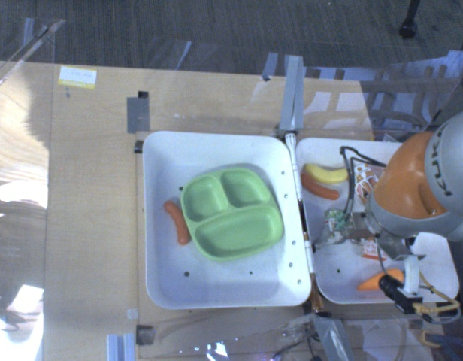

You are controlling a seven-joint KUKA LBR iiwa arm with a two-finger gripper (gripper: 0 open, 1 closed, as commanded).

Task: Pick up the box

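Orange-banded arm [412, 186] over the right bin [322, 277], gripper state impossible to tell, banana [325, 174] beside it, green tray [231, 213] in left bin [160, 201].

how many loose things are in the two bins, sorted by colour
Green: 1, the divided plate, left bin
Red-orange: 2, a sausage beside the plate, another, right bin
Yellow: 1, banana
Orange: 1, carrot-like piece
Printed box, partly hidden by the arm: 1
Total: 6 in plain sight
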